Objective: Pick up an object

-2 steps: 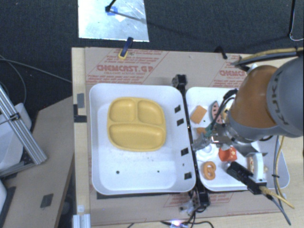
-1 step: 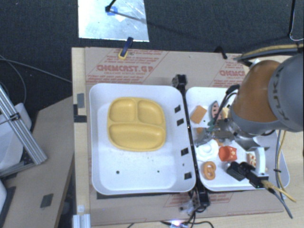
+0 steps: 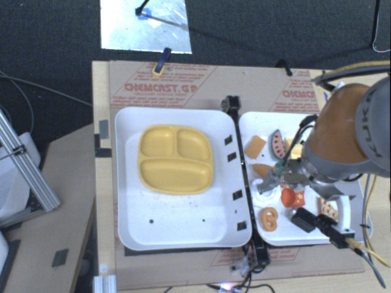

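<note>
on the bench sit two white bins [image 3: 183, 237], one yellow tray [image 3: 176, 159].

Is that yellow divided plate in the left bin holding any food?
Empty. The yellow plate shows three bare compartments; the toy food, such as the pretzel, lies in the right bin.

Arm [image 3: 354, 133] enters from right, bulky grey body with orange band uppermost, bent down over bench. Wrist angled left and downward. Gripper [image 3: 269, 184] at low end, metal fingers pointing left. Finger spacing unclear from above. Black block and cable trail off arm's lower side toward front right.
</note>
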Action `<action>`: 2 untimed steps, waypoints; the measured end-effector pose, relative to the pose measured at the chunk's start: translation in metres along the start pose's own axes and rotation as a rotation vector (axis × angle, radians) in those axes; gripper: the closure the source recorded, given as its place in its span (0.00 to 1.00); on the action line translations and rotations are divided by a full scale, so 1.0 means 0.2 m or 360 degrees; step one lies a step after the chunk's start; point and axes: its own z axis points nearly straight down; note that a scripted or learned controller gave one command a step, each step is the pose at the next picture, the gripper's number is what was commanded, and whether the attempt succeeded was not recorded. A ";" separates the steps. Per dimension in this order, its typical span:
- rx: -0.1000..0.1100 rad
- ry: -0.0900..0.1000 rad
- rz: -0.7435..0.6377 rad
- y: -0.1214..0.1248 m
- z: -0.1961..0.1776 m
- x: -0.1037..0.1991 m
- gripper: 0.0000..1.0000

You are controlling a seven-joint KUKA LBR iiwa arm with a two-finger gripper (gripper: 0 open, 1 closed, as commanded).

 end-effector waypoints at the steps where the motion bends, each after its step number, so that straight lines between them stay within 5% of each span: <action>1: -0.0004 -0.0002 0.0003 0.00 0.44 -0.27 0.00; 2: -0.0024 -0.0013 0.0000 0.02 0.35 -0.27 1.00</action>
